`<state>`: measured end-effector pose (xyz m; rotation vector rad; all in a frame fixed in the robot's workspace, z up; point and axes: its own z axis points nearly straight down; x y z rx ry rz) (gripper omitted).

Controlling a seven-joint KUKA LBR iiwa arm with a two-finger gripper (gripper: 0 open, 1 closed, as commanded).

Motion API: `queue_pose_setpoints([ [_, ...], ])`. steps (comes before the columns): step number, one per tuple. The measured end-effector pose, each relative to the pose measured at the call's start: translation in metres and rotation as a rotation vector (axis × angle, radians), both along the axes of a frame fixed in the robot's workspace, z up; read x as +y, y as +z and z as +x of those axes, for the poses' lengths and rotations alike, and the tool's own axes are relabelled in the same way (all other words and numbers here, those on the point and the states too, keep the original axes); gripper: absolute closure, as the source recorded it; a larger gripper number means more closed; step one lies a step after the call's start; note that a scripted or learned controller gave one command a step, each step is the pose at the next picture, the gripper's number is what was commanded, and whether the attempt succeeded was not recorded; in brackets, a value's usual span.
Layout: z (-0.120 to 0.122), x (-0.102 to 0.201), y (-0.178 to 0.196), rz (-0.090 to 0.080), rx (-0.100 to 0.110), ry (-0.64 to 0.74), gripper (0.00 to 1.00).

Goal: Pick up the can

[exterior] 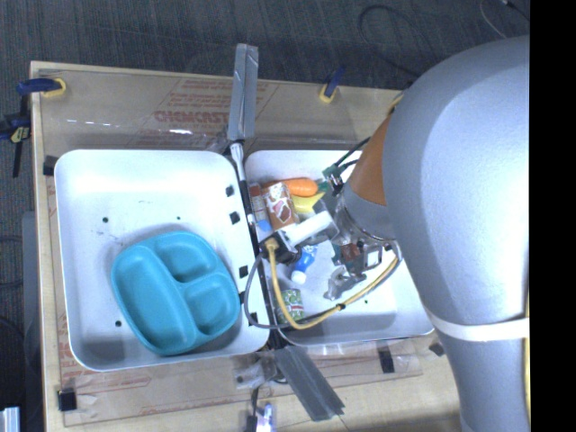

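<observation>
**Much of the right bin lay hidden under the arm**

The arm (468,187) covered the right bin's (297,162) far side and ran off the top and bottom edges; the gripper (346,273) was a tangle of metal and cable, its fingers too cluttered to read; the pile of items (286,207) near the divider overlapped so that no can could be told apart; a brown package (279,203) was partly covered; the small blue-and-white object (304,261) was too small to identify.
</observation>
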<state>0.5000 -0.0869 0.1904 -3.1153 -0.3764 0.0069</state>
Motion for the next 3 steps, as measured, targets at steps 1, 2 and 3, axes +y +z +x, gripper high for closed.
queue_pose_setpoints([
  [1, 0.057, -0.012, 0.026, 0.000, 0.001, -0.026, 0.00],
  [2, -0.008, -0.021, -0.064, 0.001, 0.003, -0.034, 0.00],
  [3, -0.024, -0.031, -0.086, 0.000, 0.001, -0.032, 0.00],
])
